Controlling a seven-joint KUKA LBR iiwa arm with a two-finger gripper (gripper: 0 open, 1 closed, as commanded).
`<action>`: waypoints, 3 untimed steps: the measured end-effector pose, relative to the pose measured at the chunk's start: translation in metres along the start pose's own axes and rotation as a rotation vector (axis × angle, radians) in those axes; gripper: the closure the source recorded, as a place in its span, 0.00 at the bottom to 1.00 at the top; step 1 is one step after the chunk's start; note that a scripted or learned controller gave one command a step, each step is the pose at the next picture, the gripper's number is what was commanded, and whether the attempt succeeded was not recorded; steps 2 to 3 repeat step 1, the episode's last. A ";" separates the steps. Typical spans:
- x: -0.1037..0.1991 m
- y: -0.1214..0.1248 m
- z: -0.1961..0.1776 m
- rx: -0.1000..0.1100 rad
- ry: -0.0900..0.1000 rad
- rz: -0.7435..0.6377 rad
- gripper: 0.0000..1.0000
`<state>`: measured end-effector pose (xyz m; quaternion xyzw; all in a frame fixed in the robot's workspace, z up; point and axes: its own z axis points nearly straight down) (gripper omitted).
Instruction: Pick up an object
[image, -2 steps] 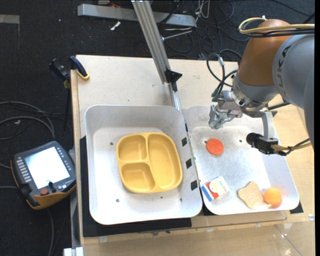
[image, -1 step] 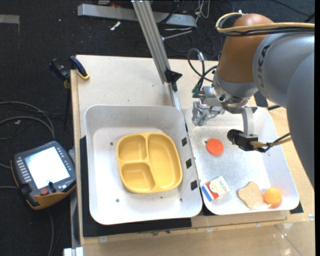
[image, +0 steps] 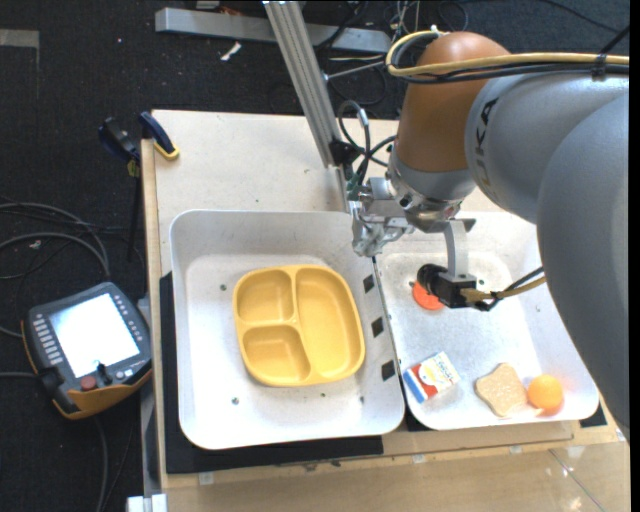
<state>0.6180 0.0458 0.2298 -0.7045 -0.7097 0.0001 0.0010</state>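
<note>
Hovered with the jaws at 10 o'clock of the shallow white right-hand bin (image: 560, 340); could not tell whether apart or together. Judged the small white printed carton (image: 432, 376), at 7 o'clock in that bin, light, stiff and flat-sided; best pinched across its narrow sides. Noted the round orange ball (image: 546, 392) at 5 o'clock, likely to roll.

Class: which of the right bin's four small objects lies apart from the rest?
The flat red-orange piece; the small carton, tan bread slice and orange ball cluster together.
</note>
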 end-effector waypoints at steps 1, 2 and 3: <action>0.048 -0.011 0.005 0.001 0.000 0.000 1.00; 0.048 -0.011 0.005 0.001 0.000 0.000 1.00; 0.048 -0.011 0.005 0.001 0.000 0.000 1.00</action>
